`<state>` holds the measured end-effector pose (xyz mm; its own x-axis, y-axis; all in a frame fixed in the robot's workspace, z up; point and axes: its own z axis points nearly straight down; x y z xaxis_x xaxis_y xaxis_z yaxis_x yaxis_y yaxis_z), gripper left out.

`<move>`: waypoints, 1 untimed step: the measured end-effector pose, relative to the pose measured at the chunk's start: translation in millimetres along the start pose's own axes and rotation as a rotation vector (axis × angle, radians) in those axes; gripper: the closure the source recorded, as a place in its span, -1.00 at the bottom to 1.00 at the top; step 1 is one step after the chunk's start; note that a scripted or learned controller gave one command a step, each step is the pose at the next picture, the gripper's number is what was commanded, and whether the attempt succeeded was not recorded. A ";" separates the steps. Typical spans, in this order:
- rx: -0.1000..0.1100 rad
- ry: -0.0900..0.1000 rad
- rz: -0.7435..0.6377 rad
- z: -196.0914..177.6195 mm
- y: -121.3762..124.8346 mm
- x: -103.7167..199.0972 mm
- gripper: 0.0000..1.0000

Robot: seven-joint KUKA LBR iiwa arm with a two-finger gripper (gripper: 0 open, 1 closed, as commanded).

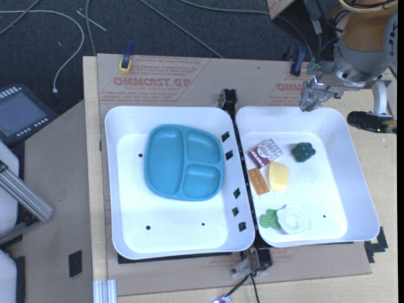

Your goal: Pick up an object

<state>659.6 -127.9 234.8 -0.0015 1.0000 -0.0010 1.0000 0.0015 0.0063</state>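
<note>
The things to be picked lie in the right bin (353, 169), gathered toward its left half. A small red-and-white packet (267, 149) sits near the divider, with an orange-brown wafer-like block (258, 180) just below it and a pale yellow rounded piece (279, 176) touching that block's right side. A dark green lumpy toy (303, 151) rests apart, to the right of the packet. Toward the near edge, a bright green leafy piece (270, 219) lies against a white fried-egg-like toy (291, 220).

The claw (309, 101) hangs above the far rim of the right bin, well apart from all of these, with nothing between its tips; whether it is released or clenched I cannot tell from here. The grey arm (363, 36) with its orange band rises behind it toward the right.

The left bin (126, 219) holds a blue divided plate (185, 162) with three compartments, lying flat. Both bins sit on a cardboard sheet (164, 81) covering the desk, a yellow-and-blue clamp (126, 59) pinning its far edge. Loose cables (76, 17) trail across the dark floor beyond.
</note>
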 end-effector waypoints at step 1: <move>0.008 0.003 -0.003 -5.9 -10.9 44.1 1.00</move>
<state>648.6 -83.8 240.6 -0.0043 1.0000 0.0021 1.0000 0.0043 -0.0014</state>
